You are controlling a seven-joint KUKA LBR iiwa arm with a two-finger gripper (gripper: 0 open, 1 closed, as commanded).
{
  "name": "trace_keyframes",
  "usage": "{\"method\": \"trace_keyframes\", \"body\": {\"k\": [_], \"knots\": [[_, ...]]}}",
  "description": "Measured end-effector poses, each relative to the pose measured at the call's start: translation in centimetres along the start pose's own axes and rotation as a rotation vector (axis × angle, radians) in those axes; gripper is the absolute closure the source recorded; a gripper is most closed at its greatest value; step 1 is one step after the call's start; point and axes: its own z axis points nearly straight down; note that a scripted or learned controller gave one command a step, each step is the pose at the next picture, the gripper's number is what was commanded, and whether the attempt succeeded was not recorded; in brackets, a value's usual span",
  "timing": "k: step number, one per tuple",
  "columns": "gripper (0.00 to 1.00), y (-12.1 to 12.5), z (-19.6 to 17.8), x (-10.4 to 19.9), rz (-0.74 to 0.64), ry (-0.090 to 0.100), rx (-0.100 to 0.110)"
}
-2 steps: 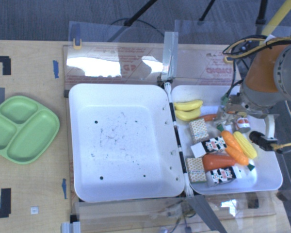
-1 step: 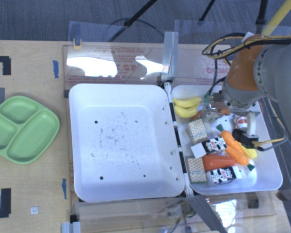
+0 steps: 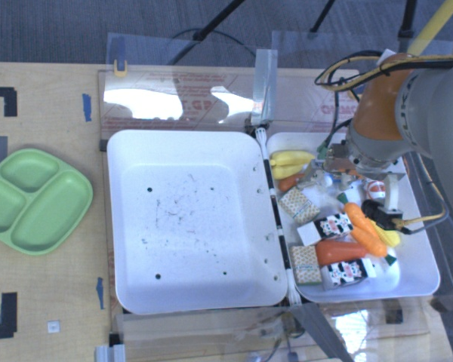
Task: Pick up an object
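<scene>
- Two white bins are seen side by side on the bench; the right bin point(image 3: 426, 274) is taken as the landmark.
- The gripper point(image 3: 334, 173) is lowered into the rear part of the right bin, under the orange-banded arm point(image 3: 381, 108).
- Whether the jaws are apart or together cannot be told, since they are lost among clutter.
- A yellow banana point(image 3: 291, 158) is lying at the rear left corner of the right bin.
- An orange carrot point(image 3: 365, 231) is lying near its middle, tilted.
- A red-orange block point(image 3: 340, 250) is placed just in front of the carrot.
- Black-and-white patterned cartons point(image 3: 346, 274) are resting toward its front edge.
- The left bin point(image 3: 189, 210) is set against the right bin's left wall.
- A green divided plate point(image 3: 34, 200) is placed well apart, beyond the left bin.
</scene>
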Motion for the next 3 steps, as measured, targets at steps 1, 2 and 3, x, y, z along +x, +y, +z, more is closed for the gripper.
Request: {"method": "trace_keyframes", "body": {"k": [1, 2, 3], "knots": [[0.0, 2.5, -4.6, -6.4, -0.178, -0.002, -0.004], [0.0, 4.4, -0.7, -9.6, -0.211, 0.002, -0.003], [0.0, 2.5, 0.5, -10.1, -0.331, 0.002, -0.012]]}}
